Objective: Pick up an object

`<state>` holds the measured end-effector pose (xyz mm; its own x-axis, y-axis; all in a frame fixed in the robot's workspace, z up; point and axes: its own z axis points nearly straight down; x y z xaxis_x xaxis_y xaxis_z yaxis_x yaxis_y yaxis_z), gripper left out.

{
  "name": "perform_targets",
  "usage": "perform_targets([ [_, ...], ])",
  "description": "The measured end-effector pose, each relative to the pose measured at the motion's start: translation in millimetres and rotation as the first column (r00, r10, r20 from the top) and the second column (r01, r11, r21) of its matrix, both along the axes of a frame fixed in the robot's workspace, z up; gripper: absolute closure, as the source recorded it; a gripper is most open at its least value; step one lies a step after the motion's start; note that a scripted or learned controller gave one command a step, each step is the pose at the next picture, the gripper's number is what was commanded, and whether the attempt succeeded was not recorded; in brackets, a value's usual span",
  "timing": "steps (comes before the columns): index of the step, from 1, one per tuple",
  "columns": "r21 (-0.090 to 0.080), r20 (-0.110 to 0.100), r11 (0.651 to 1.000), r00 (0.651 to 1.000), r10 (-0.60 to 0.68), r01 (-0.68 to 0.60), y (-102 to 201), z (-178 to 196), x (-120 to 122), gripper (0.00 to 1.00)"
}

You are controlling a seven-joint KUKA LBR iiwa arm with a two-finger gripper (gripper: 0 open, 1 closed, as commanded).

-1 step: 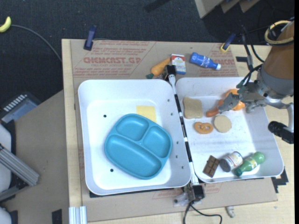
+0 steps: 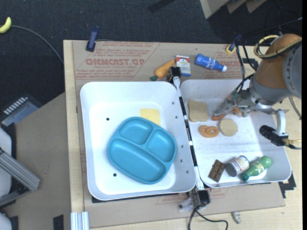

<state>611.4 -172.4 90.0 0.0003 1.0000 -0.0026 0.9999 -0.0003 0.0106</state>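
The gripper (image 2: 231, 105) hangs low over the back middle of the right bin (image 2: 254, 150), with the grey arm (image 2: 276, 80) reaching in from the right. Just at its tip lies a small orange-red piece (image 2: 220, 114); whether it is held is unclear. To the left of it sits a tan bread slice (image 2: 197, 110). In front are a brown pretzel (image 2: 208, 131) and a pale round cookie (image 2: 229, 127). Along the bin's front lie a chocolate bar (image 2: 217, 170), a small can (image 2: 238, 166) and a green bottle (image 2: 255, 168).
The left bin (image 2: 96, 109) holds a blue divided plate (image 2: 141, 149) and a yellow cheese slice (image 2: 150, 115). Behind the bins on the board lie a blue bottle (image 2: 210, 63), a small carton (image 2: 182, 65) and an orange item (image 2: 165, 69).
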Motion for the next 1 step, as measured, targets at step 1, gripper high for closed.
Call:
perform_targets([
  [1,0.003,-0.01,1.0,1.0,0.001,-0.001,19.2,8.3,41.1,0.0],
])
